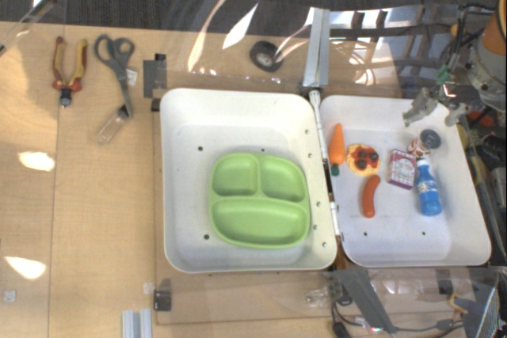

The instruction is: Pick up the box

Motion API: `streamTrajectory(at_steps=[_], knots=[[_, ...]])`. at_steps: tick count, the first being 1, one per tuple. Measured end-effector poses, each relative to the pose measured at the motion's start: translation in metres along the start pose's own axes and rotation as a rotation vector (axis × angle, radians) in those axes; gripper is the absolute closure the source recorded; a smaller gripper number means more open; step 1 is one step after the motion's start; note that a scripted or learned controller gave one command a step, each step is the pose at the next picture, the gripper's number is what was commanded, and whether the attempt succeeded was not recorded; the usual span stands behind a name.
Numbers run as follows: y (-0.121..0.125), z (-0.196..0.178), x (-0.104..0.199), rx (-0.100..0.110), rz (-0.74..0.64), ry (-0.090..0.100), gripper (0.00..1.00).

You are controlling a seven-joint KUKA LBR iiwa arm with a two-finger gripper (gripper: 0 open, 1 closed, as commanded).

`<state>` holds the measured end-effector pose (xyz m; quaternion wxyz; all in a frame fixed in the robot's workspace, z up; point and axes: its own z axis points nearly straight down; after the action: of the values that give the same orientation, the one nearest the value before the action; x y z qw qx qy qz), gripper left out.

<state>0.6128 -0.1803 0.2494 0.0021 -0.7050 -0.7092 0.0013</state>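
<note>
One small purple box [402, 169] lay flat in the right bin [396, 237], and everything else sat around it: a blue bottle [428, 191] just to its right, a red sausage [369, 195] below and left of it, a little pizza toy [363, 158] to its left, a carrot [337, 142] beyond that. The gripper [432, 108] hung above and right of the box, fingers spread apart, holding nothing. Left of the box's bin, a green divided plate [260, 199] sat in the other bin [182, 170].
</note>
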Motion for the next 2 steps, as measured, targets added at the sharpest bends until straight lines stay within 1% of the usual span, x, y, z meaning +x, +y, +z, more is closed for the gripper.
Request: streamTrajectory(at_steps=[1, 2], knots=[[-0.0112, 0.1392, -0.0071, -0.005, -0.087, -0.001, 0.00], [-0.0101, 0.1306, -0.0062, -0.006, -0.089, -0.001, 1.00]])
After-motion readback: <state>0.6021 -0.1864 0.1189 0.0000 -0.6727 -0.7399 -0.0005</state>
